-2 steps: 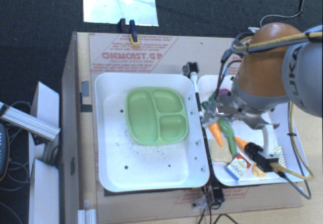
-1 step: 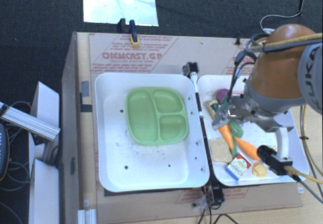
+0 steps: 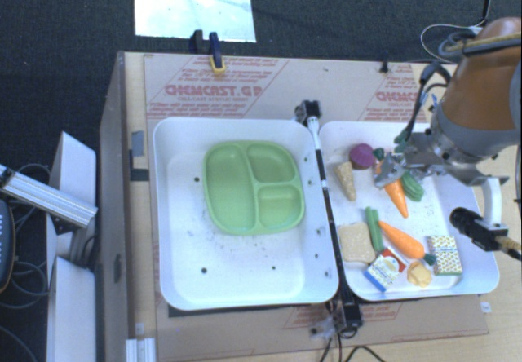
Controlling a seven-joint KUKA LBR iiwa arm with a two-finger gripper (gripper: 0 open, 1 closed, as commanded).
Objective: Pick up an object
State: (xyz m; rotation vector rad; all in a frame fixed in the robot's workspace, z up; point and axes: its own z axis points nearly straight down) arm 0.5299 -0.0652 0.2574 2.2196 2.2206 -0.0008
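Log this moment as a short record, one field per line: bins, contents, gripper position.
left bin: holds a green divided tray
right bin: holds toy food
items in right bin: purple piece, pale wedge, two carrots, green pod, tan slice, small cartons
gripper: low over the upper carrot, beside a green piece
grasp: cannot tell

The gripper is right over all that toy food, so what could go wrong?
The gripper sits low among crowded toys in the right bin. An orange carrot, a green piece and a purple toy lie close together there, so it might bump one aside or catch two together. The carrot is narrow and tapered, so it could slip away.
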